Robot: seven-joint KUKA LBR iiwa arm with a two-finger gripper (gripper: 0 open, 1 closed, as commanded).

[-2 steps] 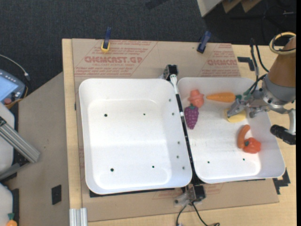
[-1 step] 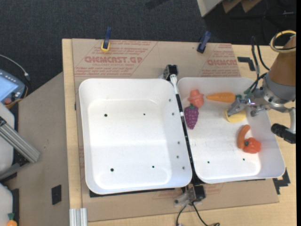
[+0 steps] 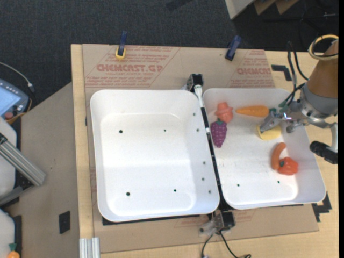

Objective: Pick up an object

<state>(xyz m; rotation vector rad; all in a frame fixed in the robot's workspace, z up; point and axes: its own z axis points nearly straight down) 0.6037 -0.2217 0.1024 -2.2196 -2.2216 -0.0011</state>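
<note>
A cardboard-covered bench (image 3: pixel 161 63) bears two white bins, left (image 3: pixel 148 149) and right (image 3: pixel 258 192), touching side by side.

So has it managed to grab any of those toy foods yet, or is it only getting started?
Nothing looks lifted yet. The gripper is low in the right bin, right at the yellow piece, so a grab seems under way; whether it has a hold I can't tell. The carrot, purple grapes and red-orange pepper lie untouched. Lifting is left.

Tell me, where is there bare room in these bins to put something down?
The left bin has bare floor wall to wall. In the right bin, the near floor below the purple grapes and red-orange pepper is free. Its far half is crowded: carrot, yellow piece, gripper.
</note>
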